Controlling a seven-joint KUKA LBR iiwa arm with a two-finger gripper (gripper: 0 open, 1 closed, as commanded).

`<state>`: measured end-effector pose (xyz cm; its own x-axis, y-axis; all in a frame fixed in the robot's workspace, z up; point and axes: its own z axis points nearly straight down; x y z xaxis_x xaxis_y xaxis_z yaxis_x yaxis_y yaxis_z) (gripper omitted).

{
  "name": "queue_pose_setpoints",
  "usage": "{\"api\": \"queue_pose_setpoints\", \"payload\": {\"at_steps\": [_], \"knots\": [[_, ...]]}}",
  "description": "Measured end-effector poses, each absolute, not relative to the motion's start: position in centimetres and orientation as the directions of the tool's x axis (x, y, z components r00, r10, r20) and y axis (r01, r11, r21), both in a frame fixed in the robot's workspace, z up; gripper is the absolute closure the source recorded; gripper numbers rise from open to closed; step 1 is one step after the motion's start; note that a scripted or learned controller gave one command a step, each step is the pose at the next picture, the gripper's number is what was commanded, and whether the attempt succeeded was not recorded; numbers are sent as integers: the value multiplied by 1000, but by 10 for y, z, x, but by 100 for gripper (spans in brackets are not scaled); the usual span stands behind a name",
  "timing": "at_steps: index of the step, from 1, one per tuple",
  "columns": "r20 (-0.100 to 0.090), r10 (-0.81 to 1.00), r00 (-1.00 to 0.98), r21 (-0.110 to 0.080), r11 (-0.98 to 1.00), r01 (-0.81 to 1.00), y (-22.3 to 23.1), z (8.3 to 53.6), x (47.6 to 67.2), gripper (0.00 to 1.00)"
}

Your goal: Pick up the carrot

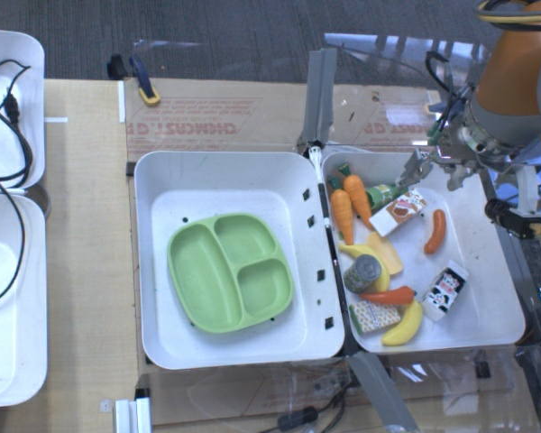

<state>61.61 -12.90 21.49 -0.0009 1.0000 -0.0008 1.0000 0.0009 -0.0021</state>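
Two orange carrots with green tops lie side by side at the upper left of the right bin. One carrot is nearer the bin's left wall. The other carrot lies just right of it. My gripper hangs over the bin's upper right part, well to the right of both carrots and above a white and red box. Its fingers look spread, and nothing shows between them.
The right bin also holds a green item, a red sausage, a cow-patterned carton, a banana, a grey can and a yellow wedge. A green divided plate lies in the left bin.
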Motion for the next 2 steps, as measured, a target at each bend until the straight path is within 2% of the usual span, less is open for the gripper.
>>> {"api": "queue_pose_setpoints", "payload": {"at_steps": [1,2], "knots": [[-1,1000,-6,-2,6,1000,-177,187,617,0],[0,988,-152,-3,152,988,-118,132,627,0]]}}
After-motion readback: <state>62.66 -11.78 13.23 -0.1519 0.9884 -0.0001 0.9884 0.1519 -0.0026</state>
